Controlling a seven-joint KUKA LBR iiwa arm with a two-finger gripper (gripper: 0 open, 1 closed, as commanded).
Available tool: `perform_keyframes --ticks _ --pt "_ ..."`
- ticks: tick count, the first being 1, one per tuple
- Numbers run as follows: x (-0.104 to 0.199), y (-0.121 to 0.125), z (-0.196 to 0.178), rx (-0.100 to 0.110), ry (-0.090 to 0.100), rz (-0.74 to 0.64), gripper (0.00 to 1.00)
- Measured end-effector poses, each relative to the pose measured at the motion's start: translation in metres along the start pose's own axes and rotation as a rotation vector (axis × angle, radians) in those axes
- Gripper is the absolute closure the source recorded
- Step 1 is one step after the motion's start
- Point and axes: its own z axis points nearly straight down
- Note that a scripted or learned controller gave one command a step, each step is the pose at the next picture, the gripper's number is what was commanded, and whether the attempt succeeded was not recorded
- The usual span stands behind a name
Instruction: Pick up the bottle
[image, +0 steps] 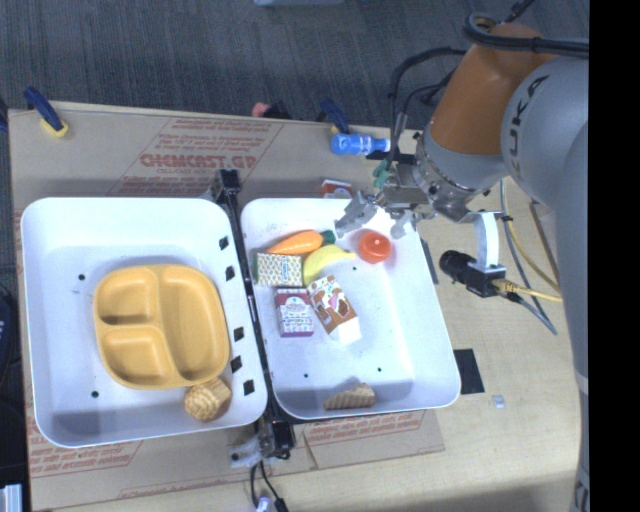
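Fixed overhead camera, slanted down (both bins (130, 215) framed).

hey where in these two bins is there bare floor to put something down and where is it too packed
Right bin: bare floor along its right side and front middle, between the brown carton and the cracker. Left bin: a bare strip behind the yellow divided tray and down its left side. Crowded: the right bin's back left, where carrot, banana, tomato and small boxes cluster under the gripper.
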Motion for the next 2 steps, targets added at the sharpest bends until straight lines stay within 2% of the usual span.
perform_keyframes --ticks 1,2 --pt "0.0 0.0 -0.01 0.002 0.001 -0.005 1.0" --pt "-0.009 -0.049 0.075 0.002 0.0 -0.106 1.0"
